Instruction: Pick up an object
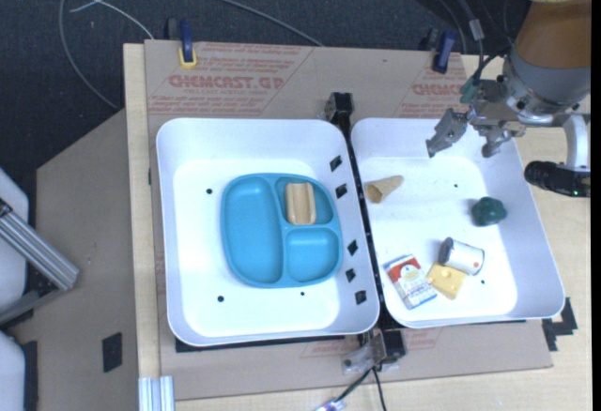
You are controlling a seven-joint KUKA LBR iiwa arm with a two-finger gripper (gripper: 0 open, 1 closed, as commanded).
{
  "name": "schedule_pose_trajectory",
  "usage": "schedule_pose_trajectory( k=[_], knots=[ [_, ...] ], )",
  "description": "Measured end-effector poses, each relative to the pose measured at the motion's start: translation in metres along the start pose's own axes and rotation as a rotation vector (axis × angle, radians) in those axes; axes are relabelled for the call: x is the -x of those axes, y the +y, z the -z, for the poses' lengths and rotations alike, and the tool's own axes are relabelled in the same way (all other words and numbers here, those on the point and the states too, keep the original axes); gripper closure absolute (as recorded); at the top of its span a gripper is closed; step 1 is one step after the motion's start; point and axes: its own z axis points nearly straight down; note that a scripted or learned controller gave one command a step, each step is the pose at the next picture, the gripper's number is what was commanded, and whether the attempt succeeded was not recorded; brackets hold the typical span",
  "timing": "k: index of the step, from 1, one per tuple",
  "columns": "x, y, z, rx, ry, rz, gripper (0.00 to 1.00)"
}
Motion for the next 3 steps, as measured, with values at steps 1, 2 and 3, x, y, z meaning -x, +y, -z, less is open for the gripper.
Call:
schedule_pose_trajectory(
  k=[1,2,3],
  knots=[
    [0.000,0.002,0.008,0.014,-0.001,0.003,0.00],
    [-0.002,0.006,-0.035,0.009,-0.001,0.002,0.00],
    [-0.009,0.015,-0.086,0.009,-0.001,0.003,0.00]
  ],
)
